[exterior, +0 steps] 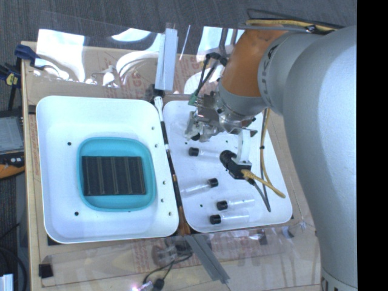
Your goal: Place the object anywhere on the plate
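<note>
A teal plate with a dark ribbed centre lies in the left white bin. The right bin holds clear tubes with black caps: one near the middle and two more toward the front. A small black cap lies further back. My gripper hangs low over the back left part of the right bin, just above that small cap. The wrist hides its fingertips, and I see nothing clearly between them.
A black divider ridge runs between the two bins. A black plug with a yellow cable hangs from the arm over the right bin. Cardboard, clear plastic and a metal rail lie behind the bins.
</note>
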Controlling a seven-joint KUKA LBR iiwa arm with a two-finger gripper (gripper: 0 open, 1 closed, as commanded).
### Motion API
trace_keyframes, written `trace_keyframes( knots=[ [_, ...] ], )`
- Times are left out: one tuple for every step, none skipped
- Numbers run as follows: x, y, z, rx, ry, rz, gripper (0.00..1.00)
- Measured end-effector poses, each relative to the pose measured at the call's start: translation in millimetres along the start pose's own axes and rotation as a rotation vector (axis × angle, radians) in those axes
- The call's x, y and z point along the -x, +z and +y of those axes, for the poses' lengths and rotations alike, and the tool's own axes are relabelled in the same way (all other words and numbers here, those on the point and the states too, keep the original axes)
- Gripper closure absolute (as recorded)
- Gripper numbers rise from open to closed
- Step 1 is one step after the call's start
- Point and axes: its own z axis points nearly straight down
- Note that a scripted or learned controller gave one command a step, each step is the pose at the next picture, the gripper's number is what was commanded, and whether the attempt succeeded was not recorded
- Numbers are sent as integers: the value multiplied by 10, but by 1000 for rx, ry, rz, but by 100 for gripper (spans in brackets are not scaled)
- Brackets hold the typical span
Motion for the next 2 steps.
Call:
trace_keyframes(
  knots=[
    [-410,150,-965,-3,-159,0,100],
    [-401,147,-962,-2,-158,-1,0]
  ],
)
